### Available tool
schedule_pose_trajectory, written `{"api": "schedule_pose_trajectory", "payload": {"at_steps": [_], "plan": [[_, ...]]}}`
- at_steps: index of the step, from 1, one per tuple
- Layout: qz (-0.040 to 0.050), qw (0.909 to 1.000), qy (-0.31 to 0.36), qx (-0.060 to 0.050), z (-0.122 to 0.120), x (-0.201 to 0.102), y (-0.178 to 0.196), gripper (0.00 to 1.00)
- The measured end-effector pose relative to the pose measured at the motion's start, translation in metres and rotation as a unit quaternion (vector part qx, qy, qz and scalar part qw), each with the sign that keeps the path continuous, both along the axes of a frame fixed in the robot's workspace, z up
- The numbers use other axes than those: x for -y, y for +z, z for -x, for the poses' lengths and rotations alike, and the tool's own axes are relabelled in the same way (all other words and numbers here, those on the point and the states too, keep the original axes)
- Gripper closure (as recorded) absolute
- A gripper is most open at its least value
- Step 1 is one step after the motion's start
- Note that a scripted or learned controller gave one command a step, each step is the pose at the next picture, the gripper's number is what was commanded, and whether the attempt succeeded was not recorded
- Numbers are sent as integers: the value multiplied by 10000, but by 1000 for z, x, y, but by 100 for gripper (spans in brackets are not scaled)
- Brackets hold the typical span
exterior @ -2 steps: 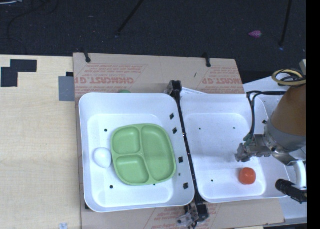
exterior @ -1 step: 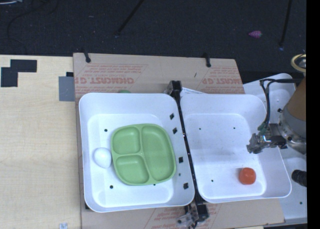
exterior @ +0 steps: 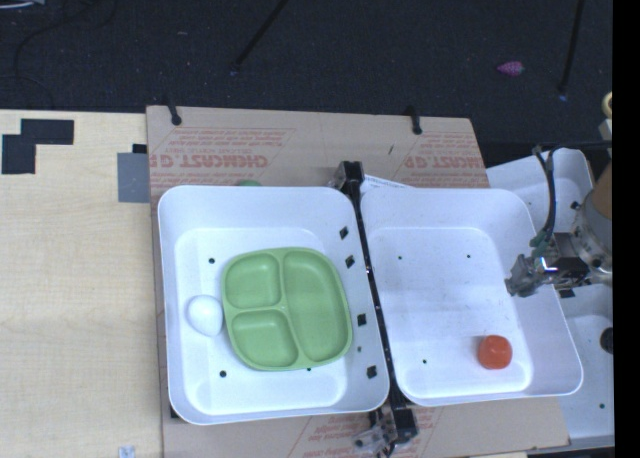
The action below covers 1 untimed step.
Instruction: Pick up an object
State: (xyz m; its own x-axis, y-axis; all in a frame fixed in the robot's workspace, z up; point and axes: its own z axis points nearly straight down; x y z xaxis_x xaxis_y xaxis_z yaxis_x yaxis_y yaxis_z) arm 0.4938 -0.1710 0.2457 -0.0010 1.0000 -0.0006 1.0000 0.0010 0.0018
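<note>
Camera view, bench from above. Item one: left bin (exterior: 180,236), holding a green divided plate (exterior: 285,308) near its centre and a white ball (exterior: 205,314) touching the plate's edge at nine o'clock. Item two: right bin (exterior: 440,216), holding one small orange-red object (exterior: 494,352) near its five o'clock corner, well clear of anything else. Item three: gripper (exterior: 524,280), poised at the right bin's three o'clock rim, above and just toward twelve o'clock of the orange-red object; whether its jaws stand apart or together cannot be told from here. Note on handling: the orange-red object looks the nearest and least crowded pick. Best practice would be to centre over it before descending, keeping off the bin wall close at its five o'clock side, and to close squarely, since a small rounded piece may squirt away.
</note>
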Motion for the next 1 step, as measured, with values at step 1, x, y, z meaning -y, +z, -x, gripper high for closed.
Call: {"api": "schedule_pose_trajectory", "payload": {"at_steps": [1], "plan": [[-13,10000,13,-21,-9,-44,-2,100]]}}
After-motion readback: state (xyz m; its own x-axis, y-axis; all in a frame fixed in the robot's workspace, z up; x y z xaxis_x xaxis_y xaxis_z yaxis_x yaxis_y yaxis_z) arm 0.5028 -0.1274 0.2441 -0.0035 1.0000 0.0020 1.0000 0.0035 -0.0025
